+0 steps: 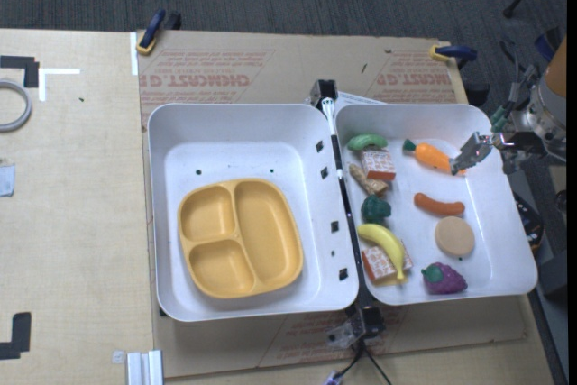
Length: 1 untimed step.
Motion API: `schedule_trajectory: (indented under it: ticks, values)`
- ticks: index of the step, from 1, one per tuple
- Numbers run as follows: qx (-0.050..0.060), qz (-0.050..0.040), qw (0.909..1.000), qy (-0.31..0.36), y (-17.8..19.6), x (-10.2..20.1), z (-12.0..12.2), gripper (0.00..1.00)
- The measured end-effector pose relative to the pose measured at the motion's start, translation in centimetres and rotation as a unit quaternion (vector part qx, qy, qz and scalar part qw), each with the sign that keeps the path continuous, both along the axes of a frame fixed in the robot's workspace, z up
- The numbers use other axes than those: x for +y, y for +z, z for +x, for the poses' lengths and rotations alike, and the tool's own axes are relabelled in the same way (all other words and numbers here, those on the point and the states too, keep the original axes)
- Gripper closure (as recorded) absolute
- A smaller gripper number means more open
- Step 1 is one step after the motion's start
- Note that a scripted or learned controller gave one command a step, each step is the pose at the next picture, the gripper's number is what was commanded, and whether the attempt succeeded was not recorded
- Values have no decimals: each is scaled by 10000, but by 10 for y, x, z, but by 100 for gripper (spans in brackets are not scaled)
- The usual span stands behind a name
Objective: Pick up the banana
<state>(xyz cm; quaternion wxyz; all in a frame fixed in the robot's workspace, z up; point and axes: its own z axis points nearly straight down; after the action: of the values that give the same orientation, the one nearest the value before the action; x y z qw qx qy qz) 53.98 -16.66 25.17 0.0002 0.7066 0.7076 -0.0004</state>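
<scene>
The yellow banana (382, 242) lies in the right bin (505, 221), near its front left corner. It partly rests on a small red and white packet (382, 265). My gripper (471, 154) hangs over the far right part of that bin, just right of an orange carrot (430, 157). It is well away from the banana, up and to the right, and nothing shows held in it.
The right bin also holds a green vegetable (367, 142), a red and white box (379, 165), a broccoli piece (376, 209), a sausage (439, 206), a tan round piece (454, 237) and purple grapes (444, 278). A yellow divided plate (239, 236) sits in the left bin (171, 158).
</scene>
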Motion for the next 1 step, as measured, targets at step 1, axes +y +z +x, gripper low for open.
schedule_trajectory:
  ticks: [1]
  values:
    - [2, 4, 9984, 574, -91, 56, -51, 0]
